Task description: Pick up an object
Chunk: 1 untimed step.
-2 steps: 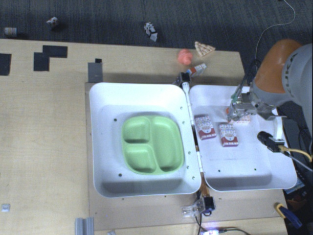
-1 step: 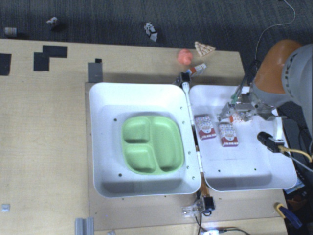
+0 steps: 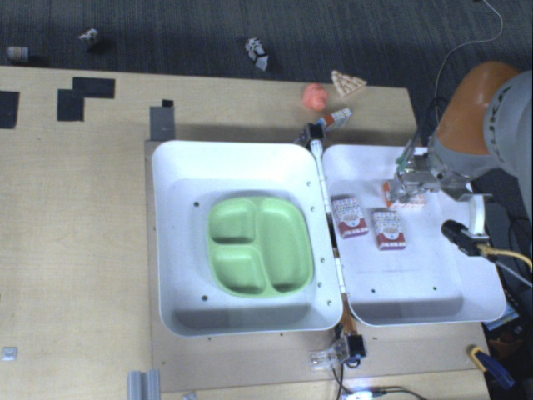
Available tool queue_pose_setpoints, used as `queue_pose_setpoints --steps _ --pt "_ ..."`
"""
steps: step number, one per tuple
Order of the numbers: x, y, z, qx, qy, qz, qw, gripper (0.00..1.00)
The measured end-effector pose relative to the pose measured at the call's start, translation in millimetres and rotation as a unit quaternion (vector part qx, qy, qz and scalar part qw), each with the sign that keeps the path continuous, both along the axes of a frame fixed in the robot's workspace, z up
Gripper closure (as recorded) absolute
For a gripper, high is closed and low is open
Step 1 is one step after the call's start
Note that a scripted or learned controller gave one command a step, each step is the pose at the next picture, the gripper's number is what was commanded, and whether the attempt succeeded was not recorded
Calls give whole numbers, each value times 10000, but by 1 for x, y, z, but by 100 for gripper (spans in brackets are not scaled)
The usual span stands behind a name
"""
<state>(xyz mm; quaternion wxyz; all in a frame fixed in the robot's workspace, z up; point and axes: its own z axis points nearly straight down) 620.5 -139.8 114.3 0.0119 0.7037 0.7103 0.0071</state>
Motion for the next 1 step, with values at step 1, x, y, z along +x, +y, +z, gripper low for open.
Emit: queue_pose_setpoints --steps 1 --pt "0 0 0 1 2 0 10000 0"
